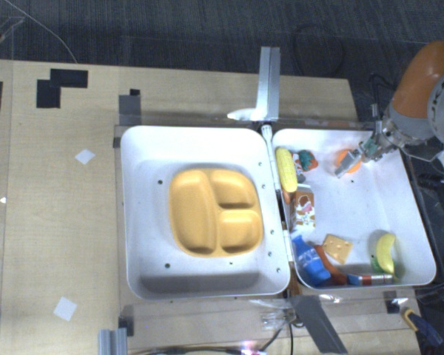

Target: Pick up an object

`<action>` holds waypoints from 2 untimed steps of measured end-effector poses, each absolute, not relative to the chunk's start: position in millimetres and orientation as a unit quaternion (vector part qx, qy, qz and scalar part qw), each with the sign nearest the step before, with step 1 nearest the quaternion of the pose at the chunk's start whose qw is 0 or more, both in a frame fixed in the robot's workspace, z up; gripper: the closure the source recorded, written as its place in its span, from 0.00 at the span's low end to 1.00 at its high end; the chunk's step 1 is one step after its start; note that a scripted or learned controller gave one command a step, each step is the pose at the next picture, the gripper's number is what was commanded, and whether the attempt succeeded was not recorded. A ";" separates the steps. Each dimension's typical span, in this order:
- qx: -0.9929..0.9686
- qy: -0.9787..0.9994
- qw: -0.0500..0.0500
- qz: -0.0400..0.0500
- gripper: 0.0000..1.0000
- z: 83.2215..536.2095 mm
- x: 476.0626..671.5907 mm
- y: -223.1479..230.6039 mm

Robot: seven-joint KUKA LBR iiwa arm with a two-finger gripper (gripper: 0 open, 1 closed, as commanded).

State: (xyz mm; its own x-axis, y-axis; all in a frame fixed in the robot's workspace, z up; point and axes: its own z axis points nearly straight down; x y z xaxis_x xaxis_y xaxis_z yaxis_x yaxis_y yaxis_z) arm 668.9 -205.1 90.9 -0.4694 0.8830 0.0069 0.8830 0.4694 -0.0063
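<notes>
The left bin (137, 198) held a yellow divided tray (213, 211). In the right bin (418, 220), the gripper (370, 149) hung at one o'clock, just beside an orange object (345, 159); whether it gripped was unclear. A corn cob (286, 168) lay at eleven, a banana (385, 252) at five.

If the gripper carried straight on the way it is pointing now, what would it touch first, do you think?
Probably the small orange object just beyond the gripper, near the right bin's back wall; depth is uncertain from above.
</notes>
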 end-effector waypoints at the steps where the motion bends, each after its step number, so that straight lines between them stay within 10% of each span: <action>1: -0.512 -0.859 -0.006 0.000 1.00 103.3 673.0 -205.2; 2: -0.468 -0.883 -0.009 -0.002 1.00 210.4 664.4 -184.0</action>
